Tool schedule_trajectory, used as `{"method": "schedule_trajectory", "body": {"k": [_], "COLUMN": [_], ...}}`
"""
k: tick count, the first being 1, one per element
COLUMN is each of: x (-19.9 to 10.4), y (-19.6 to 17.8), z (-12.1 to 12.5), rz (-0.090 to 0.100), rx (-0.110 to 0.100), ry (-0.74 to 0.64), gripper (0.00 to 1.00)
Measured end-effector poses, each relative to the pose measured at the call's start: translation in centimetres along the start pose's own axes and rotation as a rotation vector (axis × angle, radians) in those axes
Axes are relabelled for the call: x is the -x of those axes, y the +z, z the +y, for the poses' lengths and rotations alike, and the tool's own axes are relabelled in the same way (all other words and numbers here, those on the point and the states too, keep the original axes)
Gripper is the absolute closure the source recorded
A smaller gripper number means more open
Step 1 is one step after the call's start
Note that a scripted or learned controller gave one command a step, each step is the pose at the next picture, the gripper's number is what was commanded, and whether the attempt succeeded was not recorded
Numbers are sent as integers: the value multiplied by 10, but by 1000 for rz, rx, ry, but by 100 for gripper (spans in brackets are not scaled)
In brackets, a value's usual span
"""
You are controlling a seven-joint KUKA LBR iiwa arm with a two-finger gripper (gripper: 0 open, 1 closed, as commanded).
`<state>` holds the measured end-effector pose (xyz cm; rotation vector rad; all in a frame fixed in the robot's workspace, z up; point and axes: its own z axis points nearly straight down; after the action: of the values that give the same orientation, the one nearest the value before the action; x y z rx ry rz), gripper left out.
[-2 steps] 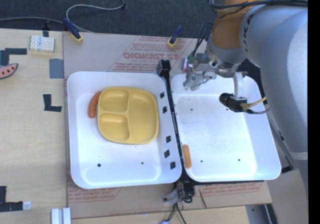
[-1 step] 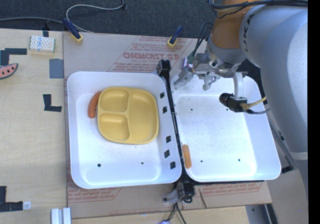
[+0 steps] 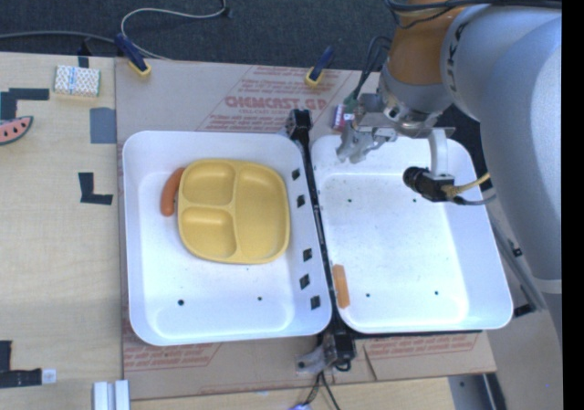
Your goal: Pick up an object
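"Scanning from the left: the left bin [image 3: 146,308] holds a yellow divided plate [image 3: 234,210], and an orange sausage-shaped piece [image 3: 168,193] lies against the plate's left rim," the first observer notes. "Both sit flat on the bin floor."

"And the right bin [image 3: 474,299]?" the second asks.

"A small orange piece [image 3: 340,285] lies along its left wall, toward the front corner. The gripper [image 3: 354,145] hangs over the far left corner of that bin, well apart from the small piece and across the dividing walls from the plate."

"Grasp state?"

"Cannot tell whether it is released or clenched; the tip is too small and cluttered at this slant. No object is seen in it."

"Progress, then?"

"Judged as early: every candidate object lies in a bin, none is lifted. Left to do: choose one, get over it, descend, close and raise. The small orange piece looks the closest, though it hugs the wall, which may crowd the approach."
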<state>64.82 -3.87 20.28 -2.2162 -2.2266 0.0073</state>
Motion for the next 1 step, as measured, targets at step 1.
{"method": "schedule_trajectory", "body": {"k": [1], "x": [0], "y": [0], "z": [0], "rz": [-1], "rx": [0], "ry": [0], "gripper": [0]}}
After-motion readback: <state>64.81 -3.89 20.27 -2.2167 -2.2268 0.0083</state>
